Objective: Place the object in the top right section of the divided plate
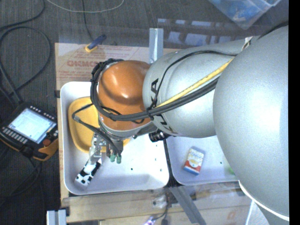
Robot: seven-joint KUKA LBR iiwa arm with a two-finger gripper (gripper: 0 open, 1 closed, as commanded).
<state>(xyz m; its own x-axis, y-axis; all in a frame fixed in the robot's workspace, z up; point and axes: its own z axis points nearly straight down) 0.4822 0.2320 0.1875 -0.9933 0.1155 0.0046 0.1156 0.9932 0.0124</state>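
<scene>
While the grey arm with its orange wrist band (123, 90) reaches over the left white bin (140, 175), the two-finger gripper (107, 153) hangs above the near edge of the yellow divided plate (79, 125), and whether its fingers are apart or together cannot be told. Just below it, a small black-and-white spotted toy (87, 173) lies on the bin floor outside the plate. A small orange-and-white carton (193, 160) lies in the right bin (206, 177).
</scene>
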